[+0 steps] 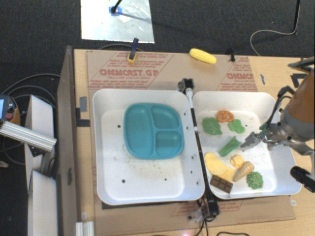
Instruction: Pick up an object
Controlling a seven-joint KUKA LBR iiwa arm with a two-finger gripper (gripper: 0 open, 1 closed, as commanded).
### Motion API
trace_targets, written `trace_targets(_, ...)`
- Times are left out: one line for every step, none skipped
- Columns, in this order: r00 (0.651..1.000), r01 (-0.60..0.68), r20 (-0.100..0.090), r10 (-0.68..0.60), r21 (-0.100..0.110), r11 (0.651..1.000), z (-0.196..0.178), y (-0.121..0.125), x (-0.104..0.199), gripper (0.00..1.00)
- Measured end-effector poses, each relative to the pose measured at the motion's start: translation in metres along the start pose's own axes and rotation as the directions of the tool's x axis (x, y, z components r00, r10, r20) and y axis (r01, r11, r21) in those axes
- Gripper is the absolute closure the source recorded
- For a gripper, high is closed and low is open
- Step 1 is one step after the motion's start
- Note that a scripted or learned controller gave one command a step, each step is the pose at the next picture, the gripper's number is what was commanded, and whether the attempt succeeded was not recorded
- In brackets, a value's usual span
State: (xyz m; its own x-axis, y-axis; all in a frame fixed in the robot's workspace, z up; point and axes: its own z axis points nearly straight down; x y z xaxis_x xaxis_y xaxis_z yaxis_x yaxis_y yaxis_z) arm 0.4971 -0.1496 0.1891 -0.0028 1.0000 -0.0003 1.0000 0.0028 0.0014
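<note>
The right bin (266,102) holds several toy foods: an orange pretzel (225,116), a green leafy piece (211,127), a small green piece (236,127), a long green piece (229,146), a yellow piece (216,163), a small orange-yellow piece (236,160), a tan cone (243,171), a green broccoli (254,180) and a brown chocolate bar (221,184). My gripper (248,140) reaches in from the right, low over the middle of this bin. It sits just right of the long green piece and above the orange-yellow piece. Nothing visibly hangs from it.
The left bin (110,181) bears a teal divided plate (153,131). A black divider bar (196,136) runs between the bins. A yellow toy (203,56) lies on the cardboard behind the bins. The grey arm (298,117) covers the right bin's right edge.
</note>
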Motion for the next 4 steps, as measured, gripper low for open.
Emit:
trace_targets(1.000,0.004,-0.002,-0.004,0.005,1.000,0.093,0.025,0.019,0.00)
trace_targets(1.000,0.005,0.003,-0.004,-0.010,1.000,0.104,0.118,-0.001,0.00)
trace_targets(1.000,0.005,0.000,-0.005,-0.006,1.000,0.103,0.163,0.030,0.00)
trace_targets(1.000,0.004,0.000,-0.004,-0.004,1.000,0.103,0.173,0.027,0.00)
